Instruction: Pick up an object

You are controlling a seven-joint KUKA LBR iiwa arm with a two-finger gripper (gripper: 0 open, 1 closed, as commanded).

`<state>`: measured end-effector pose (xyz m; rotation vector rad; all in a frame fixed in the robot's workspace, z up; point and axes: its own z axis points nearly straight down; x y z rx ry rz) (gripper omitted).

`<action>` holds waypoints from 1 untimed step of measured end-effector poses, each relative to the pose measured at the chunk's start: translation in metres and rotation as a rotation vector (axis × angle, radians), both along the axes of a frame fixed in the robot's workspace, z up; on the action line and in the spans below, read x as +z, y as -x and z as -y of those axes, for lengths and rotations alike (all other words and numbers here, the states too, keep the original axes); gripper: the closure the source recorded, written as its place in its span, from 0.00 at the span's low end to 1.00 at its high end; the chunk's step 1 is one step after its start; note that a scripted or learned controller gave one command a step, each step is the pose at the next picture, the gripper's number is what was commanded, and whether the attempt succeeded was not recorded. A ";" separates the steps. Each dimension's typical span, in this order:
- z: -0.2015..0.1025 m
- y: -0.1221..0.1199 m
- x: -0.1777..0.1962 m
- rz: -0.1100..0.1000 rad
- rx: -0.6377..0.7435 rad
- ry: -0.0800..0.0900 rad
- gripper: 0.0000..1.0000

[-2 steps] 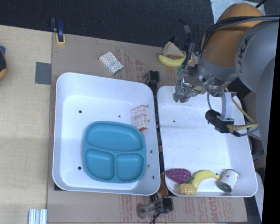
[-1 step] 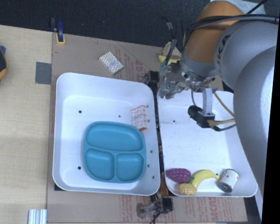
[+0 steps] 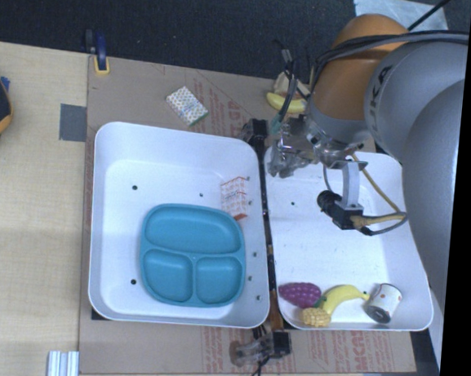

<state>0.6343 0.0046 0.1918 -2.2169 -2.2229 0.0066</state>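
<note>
**Above the right bin, the arm hangs over its far end**

Over the far end of the right white bin (image 3: 409,264) hangs the grey arm with its orange band (image 3: 352,70), and the gripper (image 3: 291,159) is just beside the wall between both bins. Whether it is spread or pressed together, I cannot tell; nothing is visible in it.

At the near edge of this bin lie a purple toy grape bunch (image 3: 299,293), a yellow toy banana (image 3: 342,298), a yellow toy corn piece (image 3: 315,317) and a small white cylinder (image 3: 382,301), close together and well apart from the gripper.

The left white bin (image 3: 106,213) bears a blue plastic divided plate (image 3: 192,254) and a small red-and-white packet (image 3: 235,194) near its far right corner.
</note>
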 end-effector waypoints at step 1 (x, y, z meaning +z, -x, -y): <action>-0.064 -0.013 0.000 0.002 0.004 -0.001 1.00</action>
